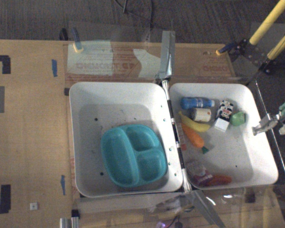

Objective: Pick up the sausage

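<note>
Gripper point(268, 124) sits at the right rim of the right bin point(261, 146), near the edge of the frame. Whether it is apart or together I cannot tell, and nothing is visibly held in it.

By my reading the task is at its start: the approach has not been made. The sausage point(220, 179) lies on the floor of the right bin close to its near wall, well apart from the gripper. It is a short, reddish-brown, rounded piece, lying roughly flat and lengthwise along the wall. A pale crumpled packet point(200, 171) lies just beside its left end — possibly touching, though the picture is too soft to be sure.

The next move calls for travel inward and toward the near wall, then a descent squarely over the sausage, with the closing direction across its narrow width. The wall and the packet leave little room.

The carrot point(194, 137), banana point(194, 123) and blue bottle point(197, 102) lie farther back — out of the way.
</note>
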You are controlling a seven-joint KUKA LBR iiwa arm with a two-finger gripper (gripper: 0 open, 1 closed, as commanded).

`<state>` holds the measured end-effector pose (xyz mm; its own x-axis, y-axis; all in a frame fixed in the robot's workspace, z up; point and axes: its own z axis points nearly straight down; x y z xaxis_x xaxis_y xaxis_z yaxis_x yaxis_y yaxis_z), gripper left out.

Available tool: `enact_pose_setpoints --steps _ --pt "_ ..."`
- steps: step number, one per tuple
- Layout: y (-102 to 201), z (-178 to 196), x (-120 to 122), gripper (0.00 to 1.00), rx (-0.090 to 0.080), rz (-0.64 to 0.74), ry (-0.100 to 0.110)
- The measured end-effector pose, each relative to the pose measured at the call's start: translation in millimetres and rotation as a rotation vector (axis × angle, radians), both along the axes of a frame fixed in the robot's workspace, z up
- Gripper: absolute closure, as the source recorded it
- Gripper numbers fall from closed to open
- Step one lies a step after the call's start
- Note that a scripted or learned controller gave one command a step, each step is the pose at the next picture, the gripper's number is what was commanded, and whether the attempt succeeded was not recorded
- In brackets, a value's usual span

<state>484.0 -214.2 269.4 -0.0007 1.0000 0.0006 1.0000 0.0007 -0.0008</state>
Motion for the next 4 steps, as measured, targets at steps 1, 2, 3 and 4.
enact_pose_setpoints --steps 1,2,3,4 --pt "-8 -149 -5 0.0 0.002 0.127 0.0" --pt "-8 -159 -4 0.0 0.002 0.243 0.0" --pt "-9 -155 -4 0.0 -0.001 0.266 -0.003" --pt "5 -148 -5 0.0 0.001 0.29 -0.001"
